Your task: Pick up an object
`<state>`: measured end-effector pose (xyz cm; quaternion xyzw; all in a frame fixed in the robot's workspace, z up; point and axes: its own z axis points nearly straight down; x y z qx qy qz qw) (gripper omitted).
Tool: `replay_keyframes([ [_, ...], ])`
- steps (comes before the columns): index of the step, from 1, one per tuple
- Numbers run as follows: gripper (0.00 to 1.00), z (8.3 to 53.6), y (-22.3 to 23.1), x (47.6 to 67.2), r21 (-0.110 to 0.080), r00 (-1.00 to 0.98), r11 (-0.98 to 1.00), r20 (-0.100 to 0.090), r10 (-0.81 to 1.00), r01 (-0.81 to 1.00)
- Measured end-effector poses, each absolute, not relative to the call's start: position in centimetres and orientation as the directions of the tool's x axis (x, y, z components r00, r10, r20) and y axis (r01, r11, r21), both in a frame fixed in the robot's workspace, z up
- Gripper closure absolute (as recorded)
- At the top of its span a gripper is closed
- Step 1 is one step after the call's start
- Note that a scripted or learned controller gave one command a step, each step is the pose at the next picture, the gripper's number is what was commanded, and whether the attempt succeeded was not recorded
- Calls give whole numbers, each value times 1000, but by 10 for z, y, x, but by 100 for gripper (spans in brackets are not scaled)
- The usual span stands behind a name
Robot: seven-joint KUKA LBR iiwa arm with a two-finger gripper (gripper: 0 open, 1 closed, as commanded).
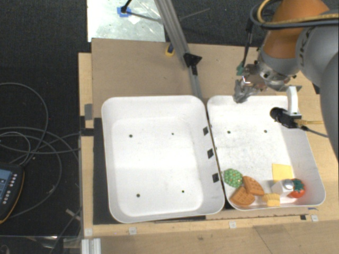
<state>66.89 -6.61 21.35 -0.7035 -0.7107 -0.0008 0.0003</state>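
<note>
Gripper [241, 95] fingers are seen poised at the far rim of the right-hand bin, near that bin's far left corner; whether they are apart or together cannot be told, and nothing is seen between them.

Largest in view is the brown bench [132, 67], on which two shallow white bins are set side by side, touching along their inner edges. No objects are seen in the left bin [156, 157]. All the objects are gathered in the right bin [254, 142], at its near end, well apart from the gripper. The grey arm [318, 41], with its orange band [294, 20] above the wrist, is seen reaching in over the far right corner.

Among the objects, a flat yellow square [282, 171] is seen near the right wall. A brown waffle-like piece [253, 186] lies beside a rounded orange-brown piece [242, 197], the two touching. A green knobbly item [232, 177] lies just left of them. A pale grey item with a red and green end [292, 187] rests against the near right corner, and a small yellow block [271, 199] is seen at the near rim.
</note>
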Motion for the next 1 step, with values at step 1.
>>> replay_keyframes([
  [1, 100, 225, -20, 659, 2, -10, 10, 2, 1000, 1000],
])
